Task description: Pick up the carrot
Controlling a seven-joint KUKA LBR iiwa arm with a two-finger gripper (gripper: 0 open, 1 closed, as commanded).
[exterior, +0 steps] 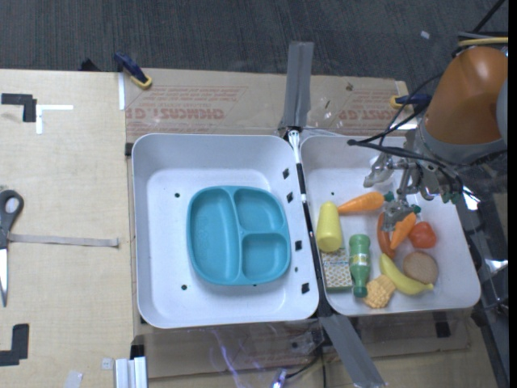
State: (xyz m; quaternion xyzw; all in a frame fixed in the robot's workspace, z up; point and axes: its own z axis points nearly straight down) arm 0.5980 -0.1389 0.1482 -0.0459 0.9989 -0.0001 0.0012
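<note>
The carrot (360, 204), orange and tapered, lies on its side in the upper middle of the right bin (460, 297), pointing left. My gripper (395, 210) hangs over the bin just right of the carrot's thick end, low and close to it. A second orange piece (402, 229) lies directly under the gripper. Nothing shows as held.
Around the carrot in the right bin lie a yellow piece (328, 226), a green bottle (359, 261), a banana (404, 276), corn (378, 293), a tomato (422, 234) and a brown round piece (421, 265). The left bin (153, 241) holds a blue divided plate (239, 234).
</note>
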